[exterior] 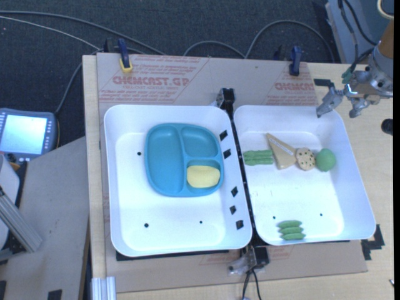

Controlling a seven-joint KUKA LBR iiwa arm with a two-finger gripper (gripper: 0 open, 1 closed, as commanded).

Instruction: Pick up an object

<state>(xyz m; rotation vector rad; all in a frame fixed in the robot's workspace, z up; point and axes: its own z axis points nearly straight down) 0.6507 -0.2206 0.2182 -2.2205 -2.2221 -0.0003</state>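
Observation:
My gripper [341,108] hangs above the far right corner of the right bin [356,192], open, with nothing between its two fingers. In that bin lie a green bean pod [257,158], a tan wedge [281,152], a round cookie [305,159] and a green ball [325,160] in a row, all nearer the camera than the gripper and to its left. A second green pod [290,230] lies near the bin's front wall. The left bin [125,217] holds a blue divided plate [182,160] with a yellow lump [203,176] in its lower right compartment.
Black clips [226,97] join the two bins along their shared wall. Two clamps [124,58] [294,60] pin the cardboard sheet at the bench's far edge. A tablet [26,133] sits off the bench at the left. Cables run behind the bench.

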